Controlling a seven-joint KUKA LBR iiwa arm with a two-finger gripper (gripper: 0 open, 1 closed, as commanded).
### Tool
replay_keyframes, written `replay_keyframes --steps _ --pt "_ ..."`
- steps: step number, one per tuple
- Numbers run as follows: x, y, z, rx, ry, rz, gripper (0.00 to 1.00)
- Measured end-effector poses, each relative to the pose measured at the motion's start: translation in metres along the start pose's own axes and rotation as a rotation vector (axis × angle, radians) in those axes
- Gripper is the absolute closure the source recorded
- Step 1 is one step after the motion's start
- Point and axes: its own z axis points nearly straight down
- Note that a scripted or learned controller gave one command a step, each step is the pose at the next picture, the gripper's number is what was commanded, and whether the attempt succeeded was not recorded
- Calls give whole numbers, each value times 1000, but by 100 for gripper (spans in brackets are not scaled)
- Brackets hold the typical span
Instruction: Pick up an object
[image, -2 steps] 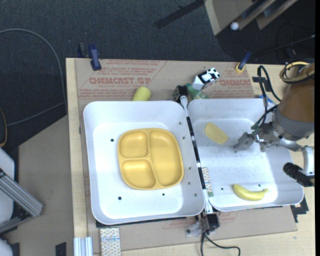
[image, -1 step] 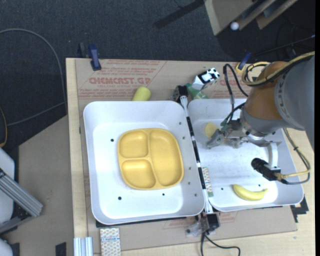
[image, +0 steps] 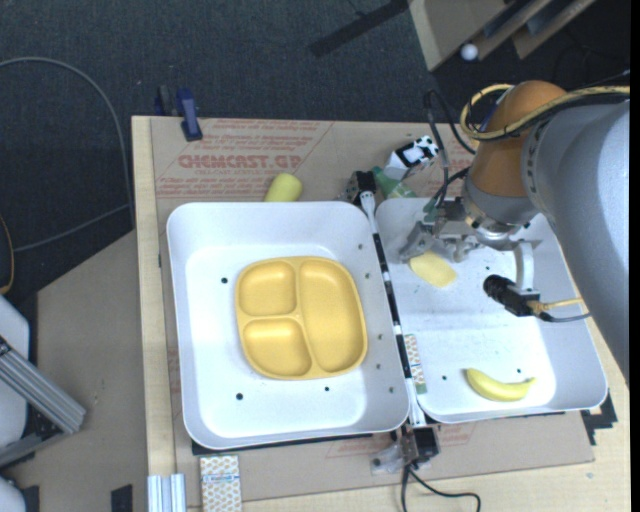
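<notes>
My gripper (image: 437, 245) hangs low over the far left part of the right bin (image: 560, 370). Right under it, on the bin floor, lies a pale yellow block (image: 433, 270), touching or nearly touching the gripper's lower end. A yellow banana (image: 497, 385) lies near the right bin's front edge, well apart from the gripper. The left bin (image: 200, 300) holds a yellow divided plate (image: 300, 316) in its middle.
A small yellow object (image: 283, 187) sits on the cardboard behind the left bin. A blue clamp (image: 187, 113) stands at the bench's far left edge. Small white, black and green parts (image: 400, 165) cluster behind the right bin, near the ridge between the bins.
</notes>
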Motion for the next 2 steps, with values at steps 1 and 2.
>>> replay_keyframes --steps 1,2 --pt "-16 -5 0 2 0 2 0" --pt "-27 -4 0 0 -1 2 0"
